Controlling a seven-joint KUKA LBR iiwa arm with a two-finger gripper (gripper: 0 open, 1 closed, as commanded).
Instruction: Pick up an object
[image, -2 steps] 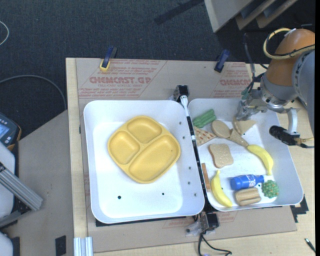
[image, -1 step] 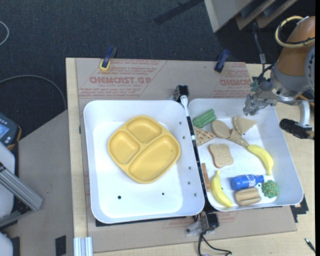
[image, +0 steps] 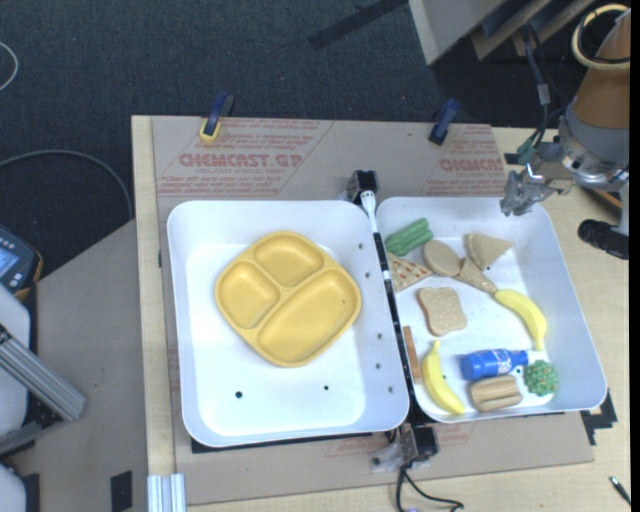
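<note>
My end effector (image: 522, 193) hangs at the right bin's far rim; I can't tell its opening. I'd drop squarely onto the nearest bread slice (image: 486, 248) just below-left.

In the left bin (image: 190, 300) a yellow divided plate (image: 288, 297) is taking up the middle, leaving bare floor along the walls. The right bin (image: 570, 290) is holding crowded toy food: 2 bananas (image: 527, 313), a bread slice (image: 441, 310) and a blue bottle (image: 492, 361) are lying close together, with open floor remaining along the far right side.
</note>
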